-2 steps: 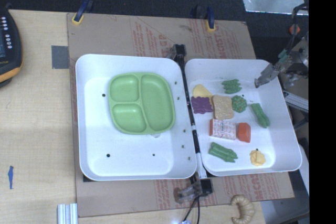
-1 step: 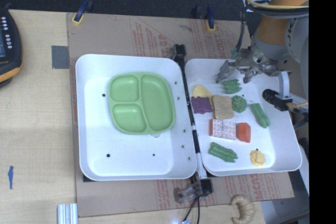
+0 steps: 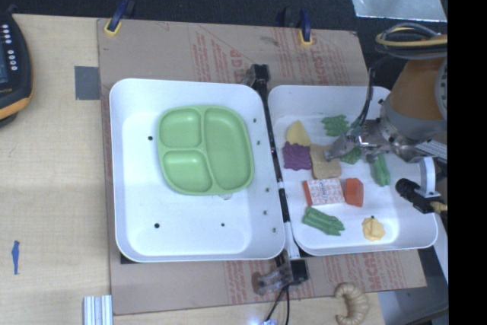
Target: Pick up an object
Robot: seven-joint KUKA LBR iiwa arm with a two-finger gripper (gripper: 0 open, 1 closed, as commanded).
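The right bin (image 3: 411,240) holds several toy foods. There is a yellow piece (image 3: 297,133), a purple piece (image 3: 297,157), a tan slice (image 3: 326,167), a red and white box (image 3: 325,192) and an orange-red block (image 3: 353,192). Green pieces lie at the front (image 3: 323,221), at the back (image 3: 333,123) and on the right (image 3: 380,170). A small yellow piece (image 3: 373,227) sits near the front. My gripper (image 3: 338,151) reaches in from the right and hangs low over the tan slice, with a green piece (image 3: 352,156) right beside its tip.
The left bin (image 3: 137,224) carries a green divided plate (image 3: 205,149). A tan curled object (image 3: 351,302) lies on the bench in front of the right bin. Blue and yellow clamps (image 3: 304,28) hold the cardboard at the back edge.
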